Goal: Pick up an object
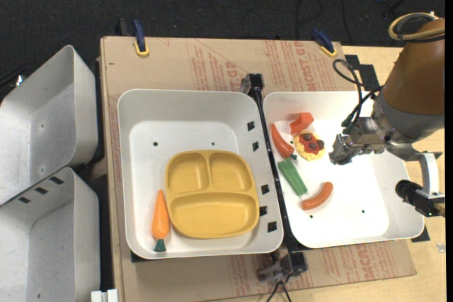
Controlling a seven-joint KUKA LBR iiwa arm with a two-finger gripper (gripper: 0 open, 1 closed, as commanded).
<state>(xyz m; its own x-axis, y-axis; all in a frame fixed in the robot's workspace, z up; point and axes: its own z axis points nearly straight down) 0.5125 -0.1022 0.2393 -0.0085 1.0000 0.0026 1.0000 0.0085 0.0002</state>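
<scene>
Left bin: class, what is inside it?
The left bin holds a yellow divided tray and a carrot beside it. Anything beneath the tray is covered.

Single fixed camera, mounted above desk (212, 64), looking down at slant. Far edge of desk toward top of frame, near edge toward bottom. Moderately distant: both white bins fit whole, left bin (141, 152) and right bin (368, 201) side by side across middle (dark floor and cables visible beyond far edge). Arm (417, 88) enters from frame's right, its tool (341, 151) over right bin. Spare white bins (42, 124) sit at frame's left, partly cropped. One view, so no overlap with another.
</scene>
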